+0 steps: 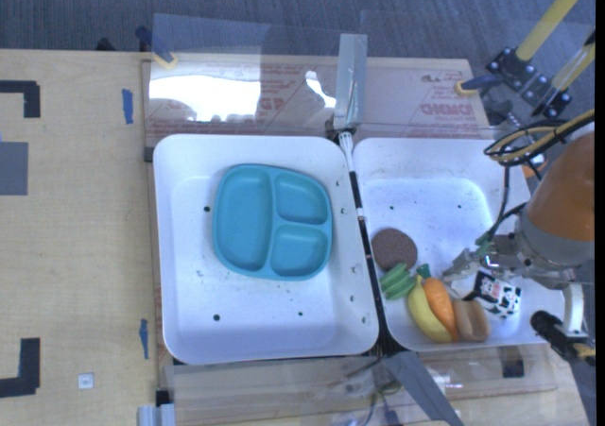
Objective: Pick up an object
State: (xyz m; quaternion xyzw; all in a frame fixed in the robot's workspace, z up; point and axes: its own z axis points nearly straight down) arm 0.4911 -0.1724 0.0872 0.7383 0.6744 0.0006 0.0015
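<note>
In the right bin (425,193), toy foods lie bunched at the front. There is a brown round patty (394,247), a green piece (397,280), a yellow banana (424,314), an orange carrot (439,302) and a tan roll (471,319). A black-and-white patterned item (498,295) lies just right of the roll. My gripper (477,268) hangs low over the bin's right front part, right above that patterned item and beside the carrot. Nothing shows plainly in its grasp.
The left bin (180,254) holds a blue divided plate (273,222). A clear panel and a metal post (350,79) stand behind the bins. The grey arm with its orange band (570,197) and its cables covers the right bin's right edge.
</note>
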